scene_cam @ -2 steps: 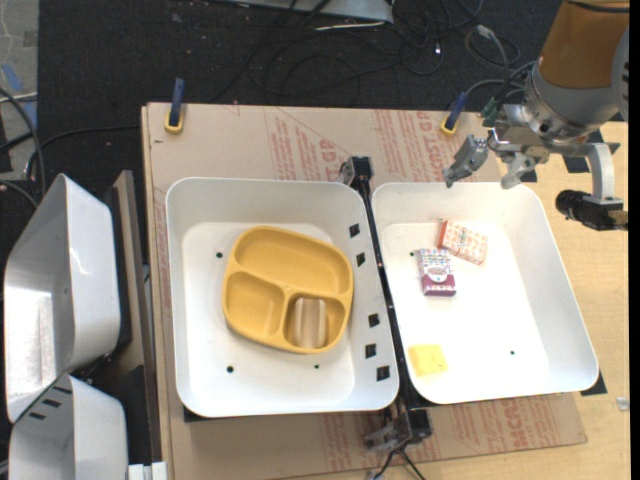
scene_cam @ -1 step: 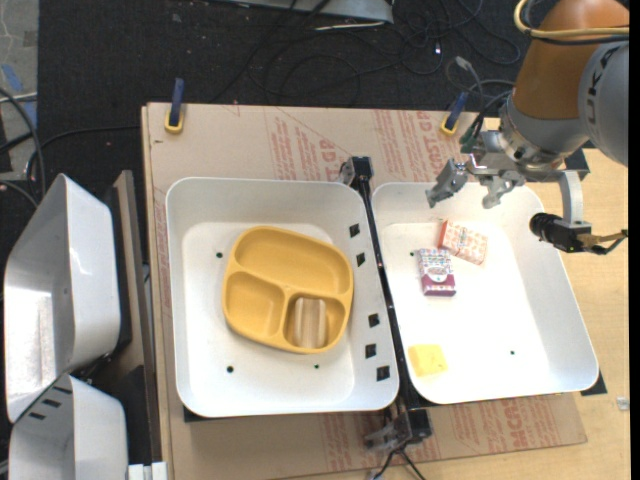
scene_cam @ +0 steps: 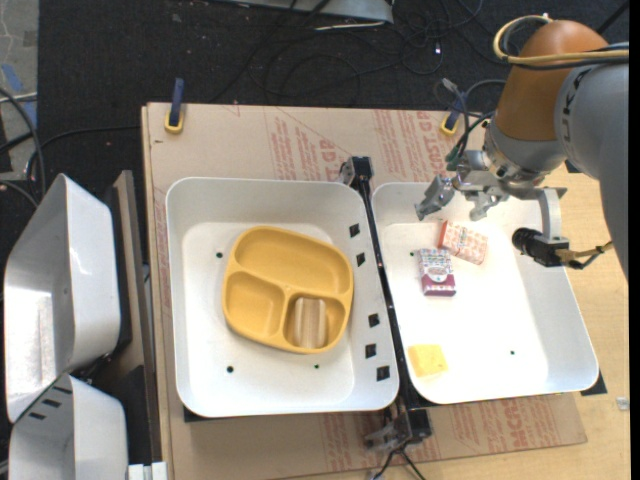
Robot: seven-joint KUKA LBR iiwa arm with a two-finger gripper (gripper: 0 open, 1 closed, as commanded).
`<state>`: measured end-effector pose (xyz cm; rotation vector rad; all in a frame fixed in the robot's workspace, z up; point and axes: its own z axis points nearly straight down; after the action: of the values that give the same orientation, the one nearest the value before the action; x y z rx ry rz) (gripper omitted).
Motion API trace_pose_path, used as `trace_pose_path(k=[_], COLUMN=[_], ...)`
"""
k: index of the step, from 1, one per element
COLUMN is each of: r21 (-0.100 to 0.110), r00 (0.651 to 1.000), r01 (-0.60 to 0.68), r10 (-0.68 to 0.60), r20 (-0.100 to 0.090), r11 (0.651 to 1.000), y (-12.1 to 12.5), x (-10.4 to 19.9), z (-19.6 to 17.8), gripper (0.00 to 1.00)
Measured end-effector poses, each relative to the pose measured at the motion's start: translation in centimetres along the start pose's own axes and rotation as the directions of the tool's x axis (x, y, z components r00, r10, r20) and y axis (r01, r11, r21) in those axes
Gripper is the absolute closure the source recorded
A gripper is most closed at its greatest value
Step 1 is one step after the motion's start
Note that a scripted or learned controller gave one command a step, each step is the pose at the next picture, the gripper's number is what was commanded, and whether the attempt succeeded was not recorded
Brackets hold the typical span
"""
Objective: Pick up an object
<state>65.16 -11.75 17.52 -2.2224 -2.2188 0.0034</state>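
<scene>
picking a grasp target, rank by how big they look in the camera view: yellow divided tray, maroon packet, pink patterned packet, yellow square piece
1. yellow divided tray, by far the largest
2. maroon packet and pink patterned packet, too alike to rank
3. yellow square piece, slightly smaller than both

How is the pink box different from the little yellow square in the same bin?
The pink box has a speckled pattern; the yellow square is plain. The pink box lies near the bin's far end, just below the claw; the yellow square lies near the front edge, far from the claw. The pink box looks bigger. Both lie flat in the right bin.
</scene>
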Motion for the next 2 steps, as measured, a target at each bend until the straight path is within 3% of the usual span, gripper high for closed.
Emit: trace_pose_path(k=[1, 2], r21=[0.003, -0.004], r00=[1.000, 1.000], r01=[0.000, 0.000], r10=[0.000, 0.000], r20=[-0.001, 0.001], r11=[1.000, 1.000], y=[-0.7, -0.5], x=[0.5, 0.5], z=[6.2, 4.7], gripper=[0.00, 1.00])
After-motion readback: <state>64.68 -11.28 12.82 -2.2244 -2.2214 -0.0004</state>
